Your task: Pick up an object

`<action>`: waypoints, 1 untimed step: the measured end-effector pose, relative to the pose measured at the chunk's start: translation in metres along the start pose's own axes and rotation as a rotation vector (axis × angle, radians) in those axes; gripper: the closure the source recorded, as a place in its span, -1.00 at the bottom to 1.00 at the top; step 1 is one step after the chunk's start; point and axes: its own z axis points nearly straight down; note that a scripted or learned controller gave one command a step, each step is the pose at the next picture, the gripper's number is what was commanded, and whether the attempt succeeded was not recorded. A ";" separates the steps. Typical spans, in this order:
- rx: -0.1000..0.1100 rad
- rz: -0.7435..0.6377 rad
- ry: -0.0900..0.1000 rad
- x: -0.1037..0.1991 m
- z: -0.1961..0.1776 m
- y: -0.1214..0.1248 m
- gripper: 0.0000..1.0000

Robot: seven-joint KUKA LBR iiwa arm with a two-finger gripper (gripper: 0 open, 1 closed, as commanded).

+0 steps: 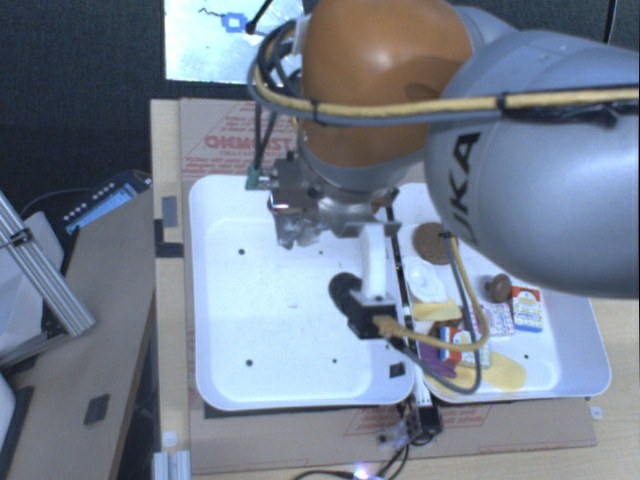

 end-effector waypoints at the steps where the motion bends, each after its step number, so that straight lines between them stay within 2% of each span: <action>1: -0.003 0.003 0.000 0.004 -0.019 -0.016 1.00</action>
